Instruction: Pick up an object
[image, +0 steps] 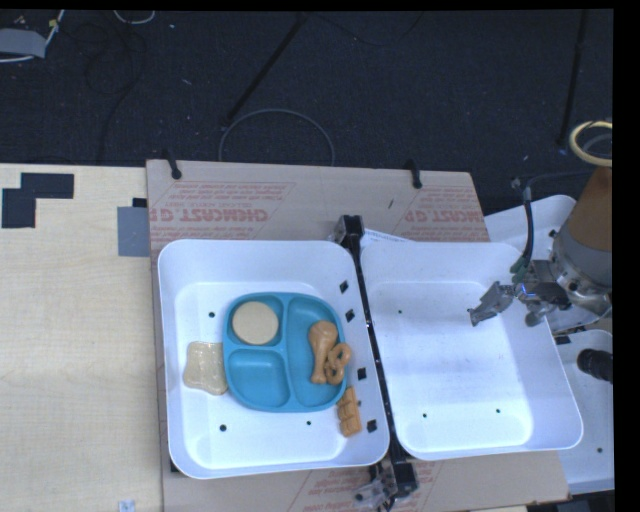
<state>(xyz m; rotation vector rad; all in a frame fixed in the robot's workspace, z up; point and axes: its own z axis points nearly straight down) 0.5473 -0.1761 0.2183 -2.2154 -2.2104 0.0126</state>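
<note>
The left bin (190, 270) holds a pale flat piece (205, 367) beside a blue divided plate (270, 385) carrying a round disc (254, 322) and pretzel shapes (328, 350); another brown piece (348, 411) lies near it. The gripper (492, 302) hovers over the right bin (450, 440), fingers spread and gripping nothing.

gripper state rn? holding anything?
Gripper: over the right bin, nothing visible in it; open or closed cannot be told from this view.
</note>
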